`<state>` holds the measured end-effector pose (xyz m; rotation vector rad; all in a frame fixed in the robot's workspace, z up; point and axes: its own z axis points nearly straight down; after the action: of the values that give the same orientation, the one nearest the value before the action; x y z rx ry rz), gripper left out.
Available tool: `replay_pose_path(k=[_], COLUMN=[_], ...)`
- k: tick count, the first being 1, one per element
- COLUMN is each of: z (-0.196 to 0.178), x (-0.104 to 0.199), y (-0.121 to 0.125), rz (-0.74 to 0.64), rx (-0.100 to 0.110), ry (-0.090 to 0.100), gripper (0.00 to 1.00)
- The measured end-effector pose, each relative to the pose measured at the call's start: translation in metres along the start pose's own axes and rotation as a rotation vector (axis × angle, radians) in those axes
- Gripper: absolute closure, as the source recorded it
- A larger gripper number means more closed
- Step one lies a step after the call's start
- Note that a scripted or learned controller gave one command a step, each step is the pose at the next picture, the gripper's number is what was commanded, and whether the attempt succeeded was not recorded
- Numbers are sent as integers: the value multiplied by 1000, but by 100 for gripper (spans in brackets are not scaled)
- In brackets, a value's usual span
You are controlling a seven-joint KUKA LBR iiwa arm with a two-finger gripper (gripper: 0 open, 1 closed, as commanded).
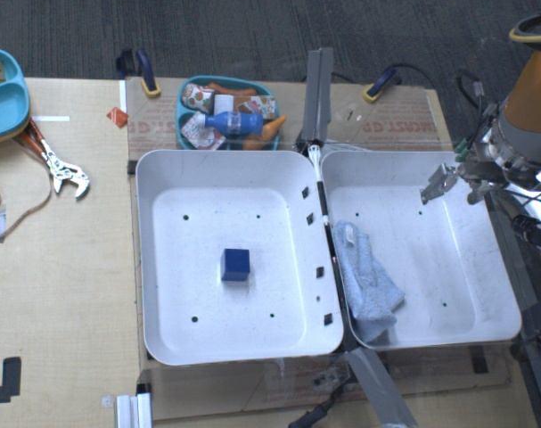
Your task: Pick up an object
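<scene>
A small dark blue cube sits near the middle of the left bin. A crumpled pale blue cloth lies along the left side of the right bin, beside the divider. My gripper hangs over the right bin's far right corner, well away from the cloth and the cube. Its two fingers stand spread apart and open, with nothing between them.
Behind the left bin stands a blue tub packed with several small items. A wrench and a teal dish lie on the bench at the left. Clamps hold the back edge, and a grey post rises between the bins.
</scene>
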<state>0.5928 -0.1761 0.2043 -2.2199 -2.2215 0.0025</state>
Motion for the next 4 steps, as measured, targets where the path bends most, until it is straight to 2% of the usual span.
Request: replay_pose_path(k=[1,2,3,4], z=[-3,-54,51,5], x=[-36,-30,40,60], y=[-23,-39,-6,-19], rz=[332,611,962,833], rx=[1,1,4,1], ry=[0,-1,-1,-1], gripper=[0,0,0,0])
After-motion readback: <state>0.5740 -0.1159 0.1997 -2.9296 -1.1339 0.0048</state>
